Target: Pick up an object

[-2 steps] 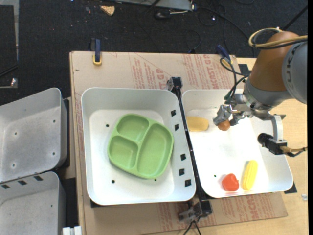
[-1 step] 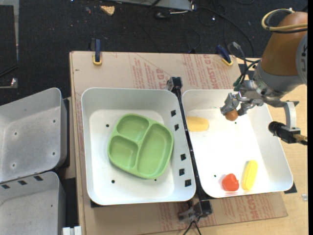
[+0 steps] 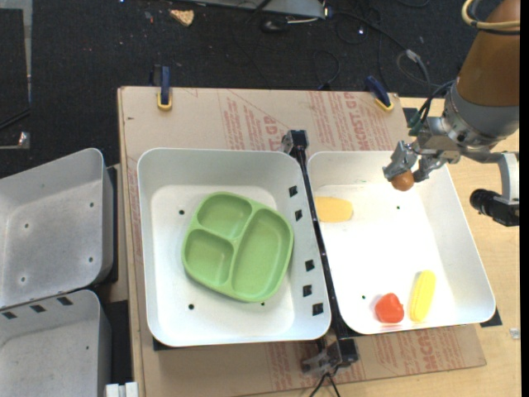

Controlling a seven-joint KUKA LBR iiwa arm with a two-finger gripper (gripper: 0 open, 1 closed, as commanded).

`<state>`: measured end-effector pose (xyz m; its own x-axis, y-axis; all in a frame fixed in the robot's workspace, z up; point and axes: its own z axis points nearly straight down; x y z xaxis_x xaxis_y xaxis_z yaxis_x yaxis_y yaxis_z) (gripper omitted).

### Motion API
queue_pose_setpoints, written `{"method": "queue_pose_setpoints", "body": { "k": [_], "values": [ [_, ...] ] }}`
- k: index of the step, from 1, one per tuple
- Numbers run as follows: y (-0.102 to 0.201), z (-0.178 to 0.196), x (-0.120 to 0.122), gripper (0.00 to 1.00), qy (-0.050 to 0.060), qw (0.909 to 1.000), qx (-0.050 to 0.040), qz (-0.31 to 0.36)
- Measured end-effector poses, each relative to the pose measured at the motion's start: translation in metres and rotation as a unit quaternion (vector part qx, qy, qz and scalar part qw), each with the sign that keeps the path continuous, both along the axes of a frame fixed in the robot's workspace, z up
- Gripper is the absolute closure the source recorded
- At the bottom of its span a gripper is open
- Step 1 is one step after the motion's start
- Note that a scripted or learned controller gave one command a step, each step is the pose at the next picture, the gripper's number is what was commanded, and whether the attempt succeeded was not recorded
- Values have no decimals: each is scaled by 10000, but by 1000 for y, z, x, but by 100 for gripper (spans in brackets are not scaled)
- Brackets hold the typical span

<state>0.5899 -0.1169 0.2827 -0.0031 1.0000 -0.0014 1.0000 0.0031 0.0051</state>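
**A small brown object is in the jaws, raised over the right bin**

The gripper [image 3: 404, 172] hangs above the far part of the right bin [image 3: 463, 246], and its jaws are closed on a small brown object [image 3: 402, 181], which shows between the fingers. The object seems to be lifted clear of the bin floor, though the slanted view makes this hard to confirm.

I judge the pick as mostly done: the grasp is made and what is left is to carry the object without dropping it.

In the same bin lie a pale yellow piece [image 3: 334, 210] near the divider, and a red object [image 3: 389, 308] just beside a yellow one [image 3: 421, 295] at the near side. The left bin [image 3: 165, 172] holds a green divided plate [image 3: 238, 246].
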Motion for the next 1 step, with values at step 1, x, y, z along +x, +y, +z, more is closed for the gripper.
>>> {"method": "queue_pose_setpoints", "body": {
  "k": [1],
  "values": [
    [52,-21,-4,100,35,10000,13,18]
  ]
}}
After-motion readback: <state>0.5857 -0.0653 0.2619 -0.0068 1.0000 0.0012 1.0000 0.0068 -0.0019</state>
